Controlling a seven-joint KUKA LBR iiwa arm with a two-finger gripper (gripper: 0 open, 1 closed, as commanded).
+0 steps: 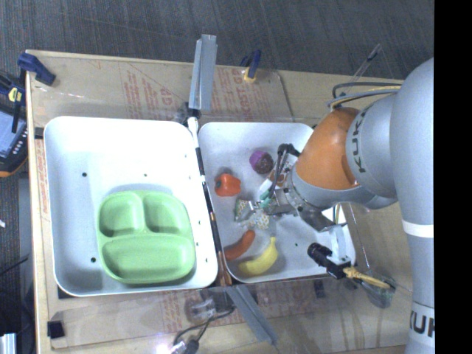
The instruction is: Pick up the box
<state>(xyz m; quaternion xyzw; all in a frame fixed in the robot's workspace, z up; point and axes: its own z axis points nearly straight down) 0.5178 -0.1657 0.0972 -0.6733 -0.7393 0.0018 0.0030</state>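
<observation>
Fingers (267, 201) sit low in the middle of the right white bin (221, 135), over the small patterned grey-white box (249, 210); whether they are open or clasping cannot be told. The box looks light, thin-walled and crushable, best pinched across its short sides. Around it lie an orange-red pepper (227, 185), purple plum (260, 161), red sausage (240, 245) and yellow banana (262, 259).

The gripper (267, 201) hangs low in the right bin (324, 268), just beside a small patterned box (245, 211), near a banana (262, 259).
</observation>
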